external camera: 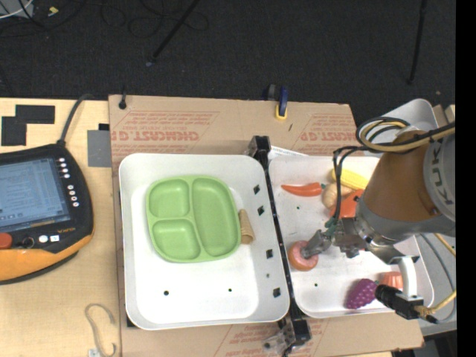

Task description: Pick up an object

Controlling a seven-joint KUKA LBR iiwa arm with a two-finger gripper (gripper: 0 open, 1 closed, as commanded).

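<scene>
My arm reaches in from the right, wrist angled down-left (orange band uppermost); my jaws sit low, fingertips slightly parted.

both shallow white bins look like smooth, slightly glossy plastic. the green divided tray is smooth moulded plastic with a soft sheen. a flat brown cardboard sheet beneath is matt, printed red. the purple grape bunch looks bumpy and matt.
</scene>
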